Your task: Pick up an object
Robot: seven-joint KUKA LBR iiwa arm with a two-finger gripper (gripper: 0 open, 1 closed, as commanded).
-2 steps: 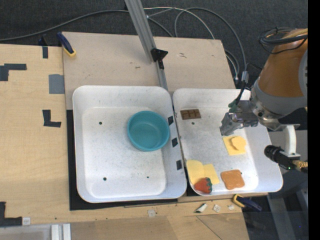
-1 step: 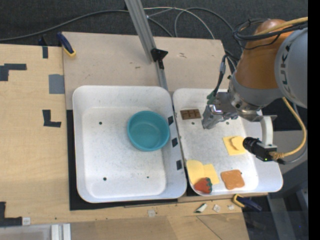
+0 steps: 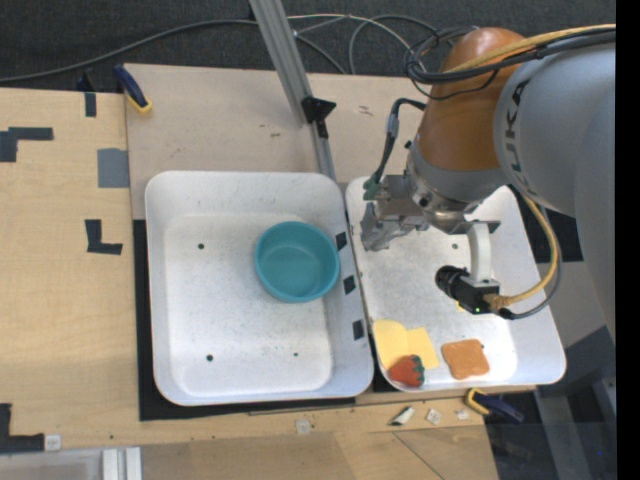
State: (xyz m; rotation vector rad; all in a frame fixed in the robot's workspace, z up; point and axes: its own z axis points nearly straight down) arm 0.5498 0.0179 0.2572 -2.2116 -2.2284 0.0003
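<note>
A teal bowl sits upright in the left bin, toward its right side. In the right bin, near the front edge, lie a yellow flat piece, a red strawberry-like toy and an orange-brown square piece. My gripper hangs over the far left part of the right bin, well above and behind those three items. Nothing shows between its fingers.
A slanted metal pole rises behind the bins. Cables run across the dark floor at the back. A black camera unit with a yellow cable juts from the wrist over the right bin. Blue-yellow clamps hold the bench corners.
</note>
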